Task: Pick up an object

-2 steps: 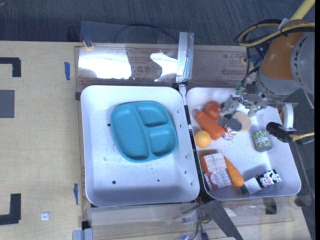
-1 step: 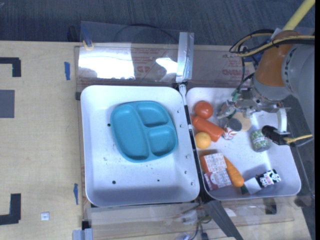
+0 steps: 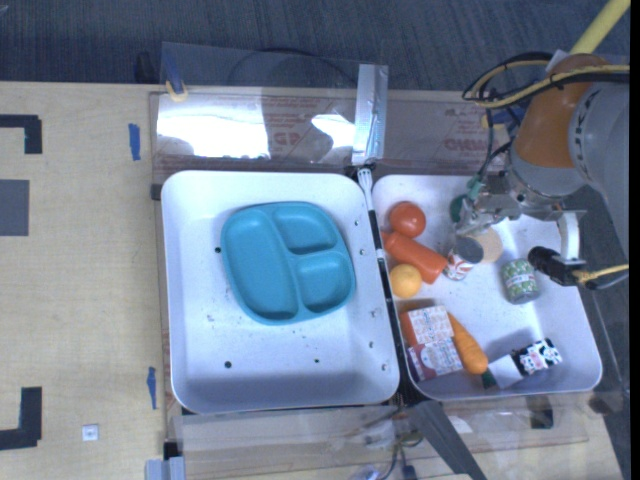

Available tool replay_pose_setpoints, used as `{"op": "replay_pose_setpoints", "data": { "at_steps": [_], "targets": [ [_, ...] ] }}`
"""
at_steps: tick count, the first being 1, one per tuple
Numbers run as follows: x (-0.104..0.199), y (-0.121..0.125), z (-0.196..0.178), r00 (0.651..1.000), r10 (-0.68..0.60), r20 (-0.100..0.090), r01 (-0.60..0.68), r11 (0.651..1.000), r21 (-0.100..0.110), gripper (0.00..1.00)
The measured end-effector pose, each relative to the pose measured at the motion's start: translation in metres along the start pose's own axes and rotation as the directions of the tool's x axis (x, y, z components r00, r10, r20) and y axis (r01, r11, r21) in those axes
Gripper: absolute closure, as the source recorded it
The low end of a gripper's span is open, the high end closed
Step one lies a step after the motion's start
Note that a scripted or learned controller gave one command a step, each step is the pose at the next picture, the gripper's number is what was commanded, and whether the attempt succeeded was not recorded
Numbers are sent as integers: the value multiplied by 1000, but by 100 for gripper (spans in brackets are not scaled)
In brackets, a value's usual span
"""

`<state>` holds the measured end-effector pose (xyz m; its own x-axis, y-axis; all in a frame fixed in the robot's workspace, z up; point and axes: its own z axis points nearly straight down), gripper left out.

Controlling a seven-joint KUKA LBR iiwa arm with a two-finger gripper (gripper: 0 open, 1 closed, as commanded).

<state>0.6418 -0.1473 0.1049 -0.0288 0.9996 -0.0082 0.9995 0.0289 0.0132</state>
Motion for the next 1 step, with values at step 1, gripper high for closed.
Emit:
{"op": "replay_pose_setpoints", "data": {
  "at_steps": [1],
  "targets": [
    [60, 31, -113, 983, -182, -7, 182, 983, -1, 100]
  ]
}}
